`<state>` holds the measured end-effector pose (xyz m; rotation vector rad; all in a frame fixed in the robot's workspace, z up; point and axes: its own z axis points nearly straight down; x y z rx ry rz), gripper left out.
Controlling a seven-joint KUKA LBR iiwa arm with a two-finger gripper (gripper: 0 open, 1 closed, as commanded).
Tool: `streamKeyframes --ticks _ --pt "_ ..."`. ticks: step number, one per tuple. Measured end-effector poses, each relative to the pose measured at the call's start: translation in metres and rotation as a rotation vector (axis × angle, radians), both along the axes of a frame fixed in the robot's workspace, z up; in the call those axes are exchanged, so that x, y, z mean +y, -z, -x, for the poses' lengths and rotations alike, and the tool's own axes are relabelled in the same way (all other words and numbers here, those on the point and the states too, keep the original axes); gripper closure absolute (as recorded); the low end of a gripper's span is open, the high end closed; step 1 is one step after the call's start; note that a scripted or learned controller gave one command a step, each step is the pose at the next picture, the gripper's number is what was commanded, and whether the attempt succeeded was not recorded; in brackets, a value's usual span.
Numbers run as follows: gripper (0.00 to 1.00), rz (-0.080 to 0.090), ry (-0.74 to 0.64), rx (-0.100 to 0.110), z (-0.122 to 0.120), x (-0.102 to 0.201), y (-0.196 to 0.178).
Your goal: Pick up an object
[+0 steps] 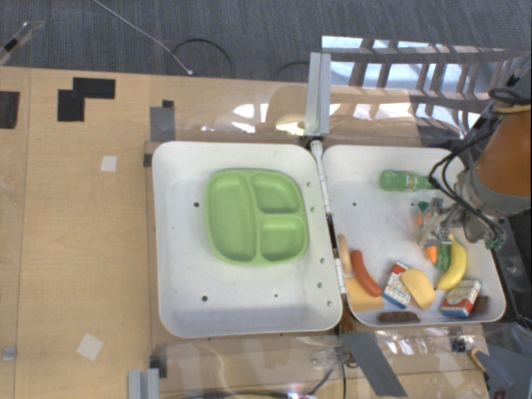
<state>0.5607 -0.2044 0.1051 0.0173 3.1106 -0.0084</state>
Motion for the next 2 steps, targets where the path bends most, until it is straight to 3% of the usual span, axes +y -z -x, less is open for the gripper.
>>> streamKeyframes --ticks 1,2 --pt "1.00 0.008 -0.302 0.010 0.067 0.004 0.013" --pt "1.00 0.000 -0.076 0.010 0.046 0.055 -0.127"
